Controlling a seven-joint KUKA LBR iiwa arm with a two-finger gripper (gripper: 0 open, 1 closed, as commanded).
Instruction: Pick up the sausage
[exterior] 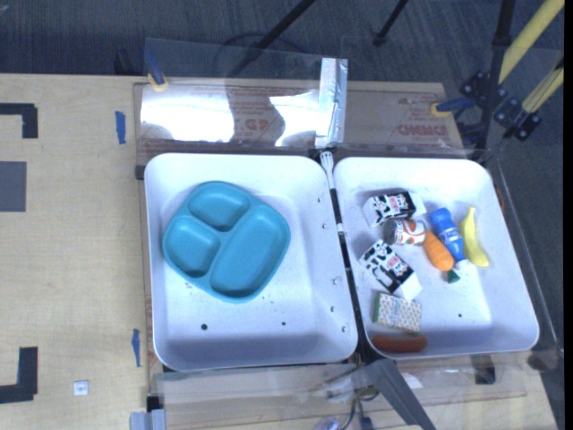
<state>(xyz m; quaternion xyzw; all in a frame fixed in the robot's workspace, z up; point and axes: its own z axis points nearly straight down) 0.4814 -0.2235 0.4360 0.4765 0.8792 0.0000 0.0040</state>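
We take the right bin (pixel 515 325) as our landmark: the sausage (pixel 398 343), a reddish-brown link, lies flat against that bin's near wall, toward its near-left corner, just in front of a small patterned packet (pixel 398 312). Further back in the same bin we see two black-and-white cartons, one (pixel 391 206) near the back-left and the other (pixel 387 264) closer to the middle, tilted, with a small red-and-white can (pixel 409 231) between them. To the right of the can lie an orange carrot (pixel 438 251), a blue bottle (pixel 446 230) touching it, and a yellow banana (pixel 474 238) nearest the right wall. The sausage sits well apart from that cluster and nothing rests on it. Left of our landmark, touching along the shared rim, is the left bin (pixel 179 348), which carries a blue divided plate (pixel 226 239). Both bins rest on the bench (pixel 72 240). We cannot tell the state of the tool, so we leave it open whether it is apart or together.
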